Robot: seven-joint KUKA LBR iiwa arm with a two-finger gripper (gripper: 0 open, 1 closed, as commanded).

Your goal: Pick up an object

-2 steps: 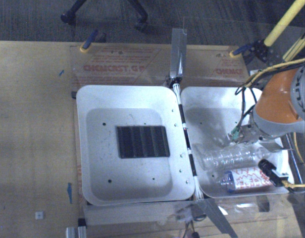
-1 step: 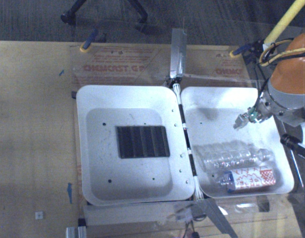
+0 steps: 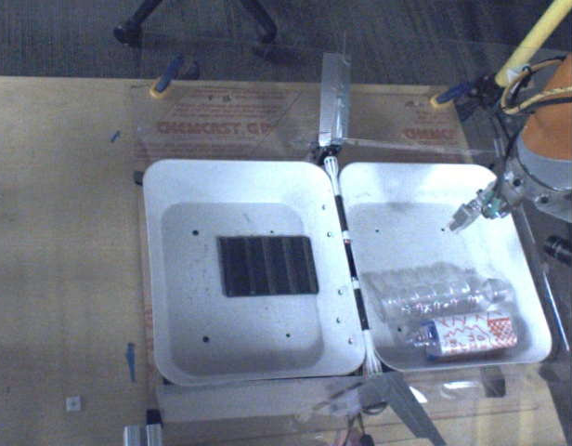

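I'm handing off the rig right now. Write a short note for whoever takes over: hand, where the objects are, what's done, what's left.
Hand: over the far right part of the right bin, above its floor, nothing between its fingers that I can see; open or shut is unclear from here.
Objects: a clear bottle lies on its side in the near part of the right bin. A can with a red and white label lies beside it, against the near wall. A dark ridged block lies flat in the middle of the left bin.
Done: nothing picked up.
Left: choose one object, grasp it and lift it.
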